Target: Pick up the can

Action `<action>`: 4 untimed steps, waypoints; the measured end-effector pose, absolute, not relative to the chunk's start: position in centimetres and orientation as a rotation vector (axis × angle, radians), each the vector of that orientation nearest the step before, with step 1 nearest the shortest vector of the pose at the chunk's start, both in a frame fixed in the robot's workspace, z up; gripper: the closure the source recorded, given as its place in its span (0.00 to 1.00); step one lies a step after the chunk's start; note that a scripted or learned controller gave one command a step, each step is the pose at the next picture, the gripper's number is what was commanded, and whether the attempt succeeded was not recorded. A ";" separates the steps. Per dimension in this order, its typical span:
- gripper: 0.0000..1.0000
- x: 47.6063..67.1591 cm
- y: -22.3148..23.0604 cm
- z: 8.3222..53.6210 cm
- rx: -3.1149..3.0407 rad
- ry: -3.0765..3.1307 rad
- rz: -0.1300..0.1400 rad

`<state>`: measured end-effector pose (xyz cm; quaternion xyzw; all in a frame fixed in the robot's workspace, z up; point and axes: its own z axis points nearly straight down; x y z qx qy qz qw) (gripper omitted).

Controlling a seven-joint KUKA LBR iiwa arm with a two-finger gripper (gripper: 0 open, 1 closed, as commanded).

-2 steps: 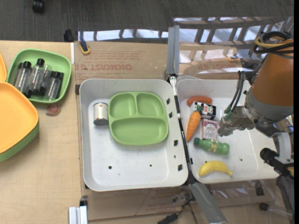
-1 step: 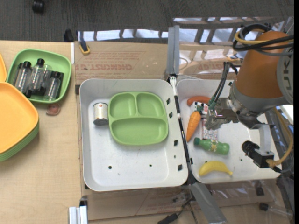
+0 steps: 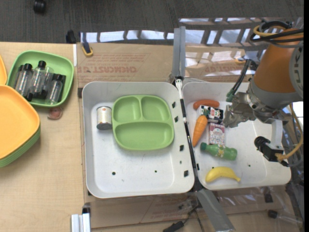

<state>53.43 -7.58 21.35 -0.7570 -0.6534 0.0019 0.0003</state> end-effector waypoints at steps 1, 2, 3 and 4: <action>1.00 51.9 -3.4 19.0 -2.250 -2.188 0.006; 1.00 57.4 -2.1 22.6 -2.379 -2.051 0.006; 1.00 48.2 -3.0 23.0 -2.309 -2.127 0.006; 1.00 49.4 -3.5 24.6 -2.343 -2.092 0.006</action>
